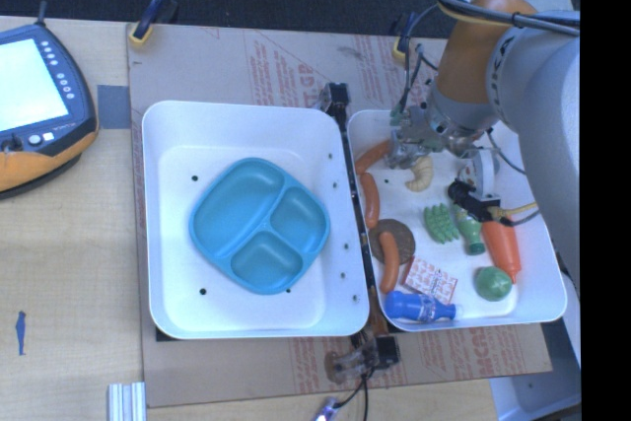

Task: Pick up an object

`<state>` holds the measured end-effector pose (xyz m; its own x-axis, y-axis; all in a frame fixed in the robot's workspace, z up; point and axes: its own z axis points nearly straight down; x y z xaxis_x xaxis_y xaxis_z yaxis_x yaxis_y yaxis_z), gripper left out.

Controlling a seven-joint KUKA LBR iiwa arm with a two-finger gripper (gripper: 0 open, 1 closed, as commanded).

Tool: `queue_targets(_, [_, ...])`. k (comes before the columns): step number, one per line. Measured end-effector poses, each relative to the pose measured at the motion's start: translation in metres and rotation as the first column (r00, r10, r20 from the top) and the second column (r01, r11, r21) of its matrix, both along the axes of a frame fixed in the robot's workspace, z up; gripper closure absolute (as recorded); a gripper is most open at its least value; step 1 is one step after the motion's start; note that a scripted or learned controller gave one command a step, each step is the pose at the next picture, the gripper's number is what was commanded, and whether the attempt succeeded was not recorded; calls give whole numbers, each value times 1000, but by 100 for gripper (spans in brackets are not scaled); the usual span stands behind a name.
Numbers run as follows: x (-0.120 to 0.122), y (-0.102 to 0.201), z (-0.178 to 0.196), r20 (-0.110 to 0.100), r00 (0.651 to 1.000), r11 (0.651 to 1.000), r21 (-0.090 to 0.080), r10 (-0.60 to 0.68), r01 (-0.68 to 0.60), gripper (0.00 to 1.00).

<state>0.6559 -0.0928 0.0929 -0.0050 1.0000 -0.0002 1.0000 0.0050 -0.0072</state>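
— Hovering low, the gripper [409, 151] sits over the right bin's [537, 311] far corner, by a pale banana [422, 175] and a sausage [371, 182]; I can't tell its state.

— Risk?

— Things lie crowded near the wall, so it may close on the rim, nudge two together, or lift nothing.

— Contents?

— Right bin: banana, sausages, green toy [443, 223], carrot [502, 248], lime [493, 283], blue bottle [418, 308], red packet [432, 280]. Left bin [168, 143]: one blue plate [260, 225], well apart from the gripper.
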Motion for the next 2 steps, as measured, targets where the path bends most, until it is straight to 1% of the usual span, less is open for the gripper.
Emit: queue_targets(2, [0,0,0,0,1000,1000,0,0,0,0])
